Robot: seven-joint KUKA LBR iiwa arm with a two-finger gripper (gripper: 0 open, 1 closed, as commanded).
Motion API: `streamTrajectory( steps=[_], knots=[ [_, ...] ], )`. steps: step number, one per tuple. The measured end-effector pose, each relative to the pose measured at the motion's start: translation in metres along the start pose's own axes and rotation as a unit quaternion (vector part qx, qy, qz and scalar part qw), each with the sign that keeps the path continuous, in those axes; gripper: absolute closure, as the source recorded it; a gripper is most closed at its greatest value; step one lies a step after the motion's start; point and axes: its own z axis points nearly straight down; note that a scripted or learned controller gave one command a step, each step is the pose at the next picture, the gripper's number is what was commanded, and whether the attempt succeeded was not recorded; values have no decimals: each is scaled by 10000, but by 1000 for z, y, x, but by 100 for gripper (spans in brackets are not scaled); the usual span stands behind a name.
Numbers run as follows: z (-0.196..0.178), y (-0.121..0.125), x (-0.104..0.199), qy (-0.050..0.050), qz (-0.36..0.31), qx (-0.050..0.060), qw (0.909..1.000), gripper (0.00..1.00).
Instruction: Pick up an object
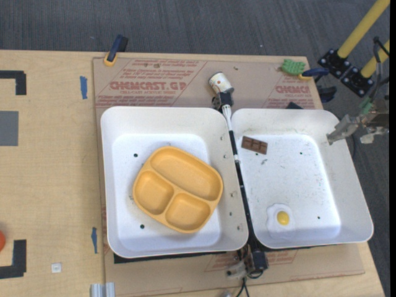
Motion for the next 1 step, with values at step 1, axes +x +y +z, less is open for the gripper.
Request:
streamTrajectory(
  steps=[1],
  knots=[
    [146,-18,-9,5,-1152,-24,9933,0]
  ],
)
